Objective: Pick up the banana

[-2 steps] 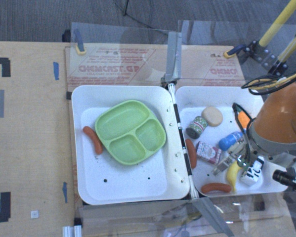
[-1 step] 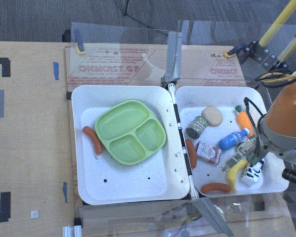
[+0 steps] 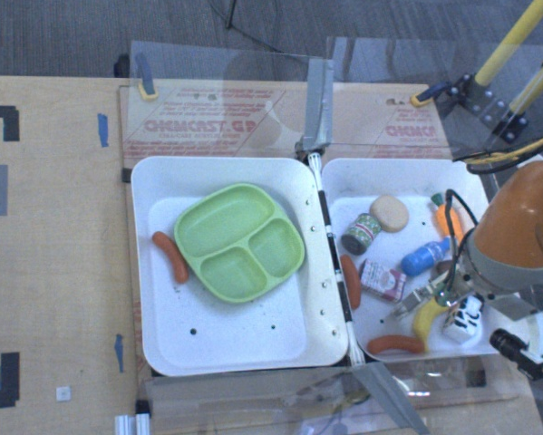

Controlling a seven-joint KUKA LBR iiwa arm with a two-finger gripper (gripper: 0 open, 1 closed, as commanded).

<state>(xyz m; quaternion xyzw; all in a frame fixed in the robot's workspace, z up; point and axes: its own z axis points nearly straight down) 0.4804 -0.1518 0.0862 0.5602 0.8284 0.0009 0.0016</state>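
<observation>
Under the arm's wrist, the tool (image 3: 437,294) half-hides the banana (image 3: 427,318); its grip state cannot be told.

"OHMCAST" on clear sheet (image 3: 203,120)

Banana (image 3: 428,316) partly covered by gripper (image 3: 441,290), finger state indeterminable, arm (image 3: 518,229) cropped at right edge, carrot (image 3: 453,220) partly behind cable (image 3: 463,208), small carton's (image 3: 383,280) label illegible

Plate (image 3: 239,243) in left bin (image 3: 162,333); banana (image 3: 428,316) in right bin (image 3: 344,181).
</observation>
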